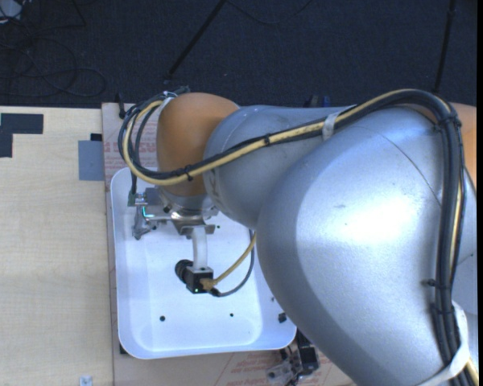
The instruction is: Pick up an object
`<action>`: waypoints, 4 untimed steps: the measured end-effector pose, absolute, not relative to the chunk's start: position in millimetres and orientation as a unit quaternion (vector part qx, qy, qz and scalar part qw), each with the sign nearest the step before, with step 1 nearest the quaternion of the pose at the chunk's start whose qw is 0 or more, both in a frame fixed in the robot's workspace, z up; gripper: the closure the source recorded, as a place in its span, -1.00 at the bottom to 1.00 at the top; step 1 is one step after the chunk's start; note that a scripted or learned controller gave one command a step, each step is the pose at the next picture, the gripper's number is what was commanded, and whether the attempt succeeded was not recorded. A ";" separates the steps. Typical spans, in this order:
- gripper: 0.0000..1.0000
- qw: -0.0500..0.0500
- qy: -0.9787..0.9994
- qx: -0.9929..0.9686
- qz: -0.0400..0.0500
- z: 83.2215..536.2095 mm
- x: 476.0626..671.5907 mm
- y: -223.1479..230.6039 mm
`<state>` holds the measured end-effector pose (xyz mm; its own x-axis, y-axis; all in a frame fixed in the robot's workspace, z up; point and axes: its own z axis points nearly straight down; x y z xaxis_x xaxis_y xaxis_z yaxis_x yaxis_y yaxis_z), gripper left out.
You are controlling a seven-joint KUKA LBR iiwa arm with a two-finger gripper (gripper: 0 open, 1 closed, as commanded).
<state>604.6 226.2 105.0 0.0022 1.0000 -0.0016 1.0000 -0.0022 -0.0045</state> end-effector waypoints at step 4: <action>1.00 -0.001 -0.708 -0.706 -0.003 336.0 611.0 244.3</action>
